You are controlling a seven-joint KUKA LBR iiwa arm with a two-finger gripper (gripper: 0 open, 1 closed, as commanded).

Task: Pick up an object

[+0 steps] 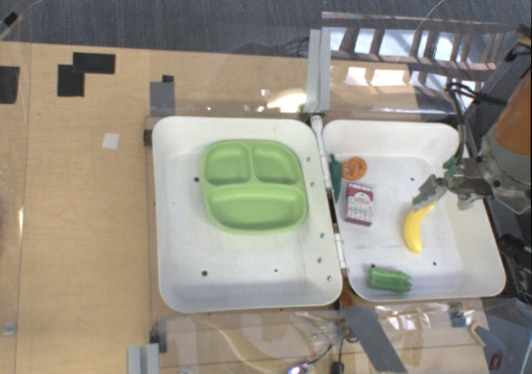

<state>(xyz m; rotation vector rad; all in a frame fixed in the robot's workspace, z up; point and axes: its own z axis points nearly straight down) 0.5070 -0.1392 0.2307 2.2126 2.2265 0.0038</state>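
Two white bins sit side by side on a pale wooden bench (75, 223), grey carpet beyond; one green divided plate (253, 185) lies in the left bin (179, 281). The right bin (391, 144) holds five things: one banana (415, 229) at its middle, a small printed box (359, 204) left of the banana, an orange disc (355, 168) above that, a dark green tool (335, 174) against the left wall, and a green block (389, 279) below-left. The gripper (445, 189) hangs just above the banana's upper tip, fingers apart, clamping nothing.

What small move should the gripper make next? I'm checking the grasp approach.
Probably a short descent straight onto the yellow curved banana. The gripper sits right above its upper tip in the right white bin, fingers apart with nothing between them, and no other item lies as near.
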